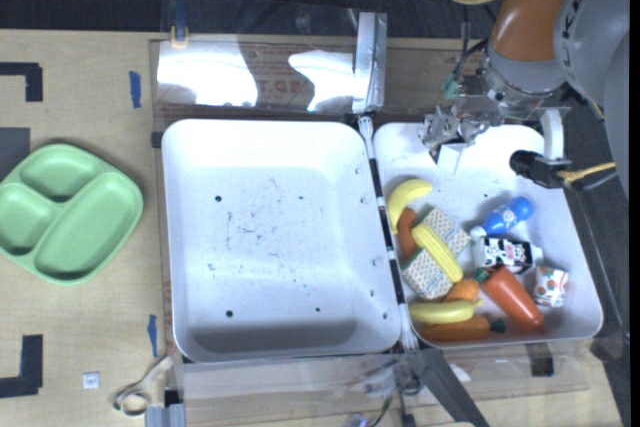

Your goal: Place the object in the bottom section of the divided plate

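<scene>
Tool: hangs over the far left corner of the right bin, under the grey arm w/ orange band. Nothing visible between its parts. Spread or pressed together? Can't tell from here, too small and cluttered.

Divided plate: green, on the surface well left of both bins, at approx 9 o'clock from the tool. Two small sections on its far side, one big oval section on the near-right side; I take the big one as the "bottom" target.

Object: task doesn't name it, so my guess is any item from the pile in the right bin. Pile sits at 5–6 o'clock from the tool, near but apart.

Nearest candidate: yellow banana, approx 7 o'clock from the tool, just beside the bin's left wall. Long axis runs roughly 1 to 7 o'clock, curved.

Other items: corn cob, axis approx 11 to 5; carrot, axis approx 10 to 4, fat end toward 10; second banana lying 3 to 9 along the near wall; blue bottle.

Left bin: sits between pile and plate, so the carry must cross it toward 9.

Progress: my read, pick not yet done.
</scene>
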`<state>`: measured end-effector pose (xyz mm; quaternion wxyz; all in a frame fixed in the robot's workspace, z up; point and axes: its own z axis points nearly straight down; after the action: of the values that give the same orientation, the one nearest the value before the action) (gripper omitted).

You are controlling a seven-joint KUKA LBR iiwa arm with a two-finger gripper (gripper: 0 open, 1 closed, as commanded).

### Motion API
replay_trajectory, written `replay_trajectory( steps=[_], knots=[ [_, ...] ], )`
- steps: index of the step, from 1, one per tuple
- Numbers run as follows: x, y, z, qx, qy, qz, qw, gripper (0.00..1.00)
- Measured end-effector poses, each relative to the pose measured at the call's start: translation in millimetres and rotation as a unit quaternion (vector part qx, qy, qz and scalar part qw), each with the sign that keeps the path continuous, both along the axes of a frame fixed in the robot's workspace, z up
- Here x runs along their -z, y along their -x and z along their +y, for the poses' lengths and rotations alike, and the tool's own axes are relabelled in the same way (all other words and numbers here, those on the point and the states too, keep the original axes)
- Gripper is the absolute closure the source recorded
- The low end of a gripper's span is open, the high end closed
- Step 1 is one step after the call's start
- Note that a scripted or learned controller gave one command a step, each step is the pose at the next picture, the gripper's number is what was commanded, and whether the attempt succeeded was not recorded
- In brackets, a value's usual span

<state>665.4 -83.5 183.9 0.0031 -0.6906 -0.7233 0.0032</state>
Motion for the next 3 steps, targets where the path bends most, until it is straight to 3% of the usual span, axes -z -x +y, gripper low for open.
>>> replay_trajectory(
  steps=[1, 2, 3],
  knots=[
    [-1.3, 35.1, 75.4, -0.064, 0.0007, -0.004, 0.9980, 1.00],
    [-1.5, 102.2, 133.4, -0.093, -0.0013, -0.006, 0.9957, 1.00],
    [3.6, 28.4, 194.6, -0.172, -0.0011, -0.005, 0.9850, 1.00]
  ],
)
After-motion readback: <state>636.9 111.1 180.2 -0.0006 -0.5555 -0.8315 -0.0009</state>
